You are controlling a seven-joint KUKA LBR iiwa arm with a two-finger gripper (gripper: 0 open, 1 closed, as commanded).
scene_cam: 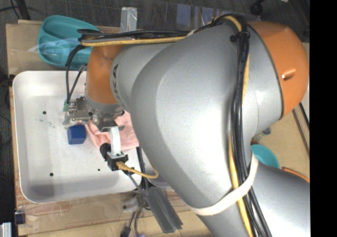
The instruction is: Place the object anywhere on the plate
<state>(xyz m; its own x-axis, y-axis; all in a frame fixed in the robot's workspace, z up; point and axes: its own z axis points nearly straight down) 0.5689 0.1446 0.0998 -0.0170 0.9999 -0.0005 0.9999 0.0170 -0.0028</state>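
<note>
A small blue block [76, 135] lies on the floor of the left white bin [37, 141]. Right beside it, a pink plate [100, 131] shows in part, with its right side hidden under the arm. My gripper [79, 115] hangs directly over the block's upper edge, below the orange band [100, 80] of the wrist. The block seems to rest on the bin floor at the plate's left rim, not on the plate. The grey arm [200, 109] covers the middle and right of the view.
A teal plastic item [58, 41] lies beyond the bin's far left corner. Another teal round thing [264, 155] peeks out at the right behind the arm. Cables [129, 170] trail from the wrist across the bin's near edge.
</note>
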